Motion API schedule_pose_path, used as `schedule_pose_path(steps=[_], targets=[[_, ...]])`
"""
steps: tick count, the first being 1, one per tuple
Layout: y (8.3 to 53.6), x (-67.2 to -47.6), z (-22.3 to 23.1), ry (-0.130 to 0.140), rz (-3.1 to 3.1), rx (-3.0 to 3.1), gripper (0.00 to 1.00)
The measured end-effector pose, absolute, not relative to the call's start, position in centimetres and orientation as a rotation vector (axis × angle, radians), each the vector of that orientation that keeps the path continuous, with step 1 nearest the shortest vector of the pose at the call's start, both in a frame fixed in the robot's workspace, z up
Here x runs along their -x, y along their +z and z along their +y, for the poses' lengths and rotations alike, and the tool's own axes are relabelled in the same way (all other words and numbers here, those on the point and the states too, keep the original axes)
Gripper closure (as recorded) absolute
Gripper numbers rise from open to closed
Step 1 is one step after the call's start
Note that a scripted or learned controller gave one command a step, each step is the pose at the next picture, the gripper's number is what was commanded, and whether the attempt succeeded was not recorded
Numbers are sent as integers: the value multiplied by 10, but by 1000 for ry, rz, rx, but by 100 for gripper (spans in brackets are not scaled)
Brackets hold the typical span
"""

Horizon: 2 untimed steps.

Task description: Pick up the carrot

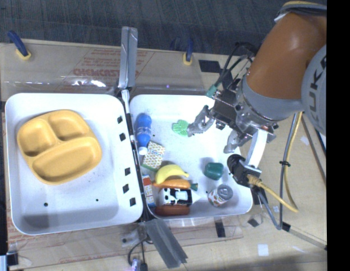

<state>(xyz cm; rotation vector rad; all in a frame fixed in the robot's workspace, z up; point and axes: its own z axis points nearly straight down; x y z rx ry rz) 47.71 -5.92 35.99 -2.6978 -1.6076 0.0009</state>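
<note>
Camera view, nearest edge first: along the 6 o'clock side of the right bin [189, 151] stands a black-and-white patterned box [176, 196], with a small can [222, 195] off at 5 o'clock. Wedged between that box and the banana [170, 172] above it is a short orange strip that I take for the carrot [174, 183]. Most of it is covered, so this is a judgement.

A teal cup [214, 169] sits toward 4 o'clock, and a patterned packet [153, 156] lies near the bin's 8 o'clock wall. Farther back are a blue bottle [143, 127] at 10 o'clock and a small green piece [180, 127] near the middle.

The gripper [214, 135] hangs over the bin's 2 o'clock part with its fingers spread and nothing between them. It is well apart from the carrot.

The carrot is crowded, so the step calls for care:
- Travel toward 7 o'clock and pass over the teal cup rather than through it.
- Turn the wrist so the fingers straddle the carrot's narrow width.
- Come down on its exposed end, away from the banana.
- Close only once both pads flank orange, or the banana or box may come up instead.
</note>
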Motion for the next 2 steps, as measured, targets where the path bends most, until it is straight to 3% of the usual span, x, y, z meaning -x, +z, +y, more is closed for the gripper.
schedule_pose_path(steps=[1,2], targets=[[198,-475,-85,6,-2001,2416,0],[96,-498,-103,-7,-2494,1923,0]])
